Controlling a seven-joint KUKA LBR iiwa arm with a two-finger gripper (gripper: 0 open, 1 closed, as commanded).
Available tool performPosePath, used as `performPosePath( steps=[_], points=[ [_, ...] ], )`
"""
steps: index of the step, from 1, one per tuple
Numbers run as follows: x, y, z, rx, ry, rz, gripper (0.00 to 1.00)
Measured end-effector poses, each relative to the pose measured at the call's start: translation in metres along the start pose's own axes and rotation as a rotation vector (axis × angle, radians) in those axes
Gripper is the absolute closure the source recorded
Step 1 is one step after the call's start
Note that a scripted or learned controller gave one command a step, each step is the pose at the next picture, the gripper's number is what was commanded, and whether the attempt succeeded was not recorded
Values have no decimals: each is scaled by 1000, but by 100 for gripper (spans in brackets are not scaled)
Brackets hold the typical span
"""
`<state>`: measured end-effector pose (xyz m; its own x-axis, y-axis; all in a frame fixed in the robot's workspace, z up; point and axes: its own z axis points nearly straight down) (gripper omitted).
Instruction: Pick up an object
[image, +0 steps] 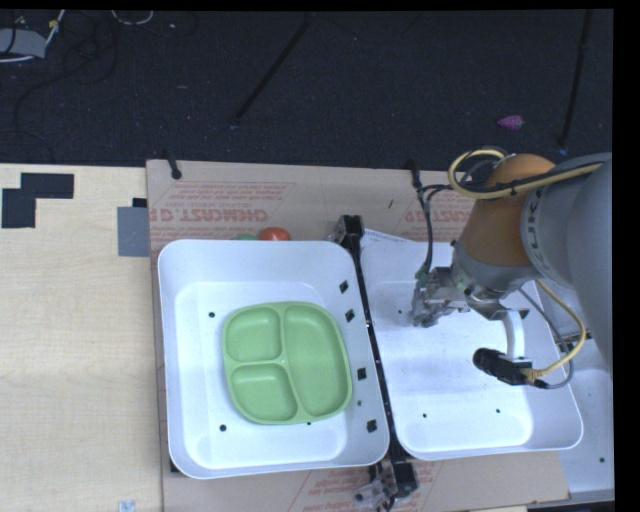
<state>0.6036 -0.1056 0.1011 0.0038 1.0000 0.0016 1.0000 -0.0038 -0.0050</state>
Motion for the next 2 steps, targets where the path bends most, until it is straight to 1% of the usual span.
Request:
performPosePath(
  steps=[1, 2],
  points=[
    [-3, 1, -43, -7, -2, 2, 100],
    [-12, 3, -91, -7, -2, 1, 100]
  ],
)
